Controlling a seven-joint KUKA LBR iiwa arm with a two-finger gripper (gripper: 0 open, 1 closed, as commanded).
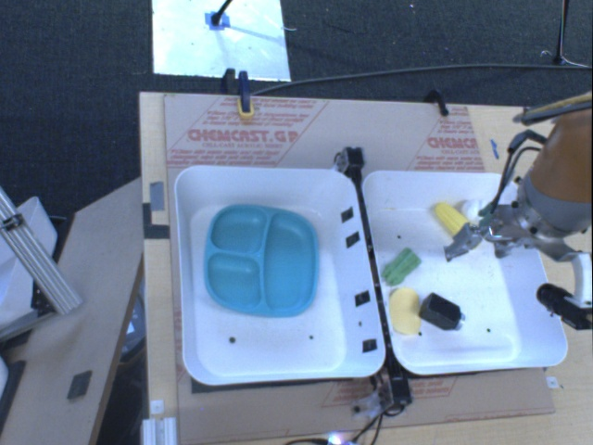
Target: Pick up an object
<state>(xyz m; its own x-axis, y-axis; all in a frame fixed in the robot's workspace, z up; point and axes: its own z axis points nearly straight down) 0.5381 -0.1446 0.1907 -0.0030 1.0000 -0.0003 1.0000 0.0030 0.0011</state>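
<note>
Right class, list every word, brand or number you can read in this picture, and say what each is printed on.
"CHEMCAST GP": red print on the brown sheet under the bins, behind the left bin.
A second red print of the same kind, behind the right bin: cut off and too blurred to read.
Smaller red lines beneath both: too small to read.

arm (561, 170) from right; gripper (460, 246) seemingly low

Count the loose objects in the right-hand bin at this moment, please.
4: a yellow corn-like piece near the far wall, a green piece toward the divider, a pale yellow piece below it, and a black block beside that. The arm may hide others.
</note>
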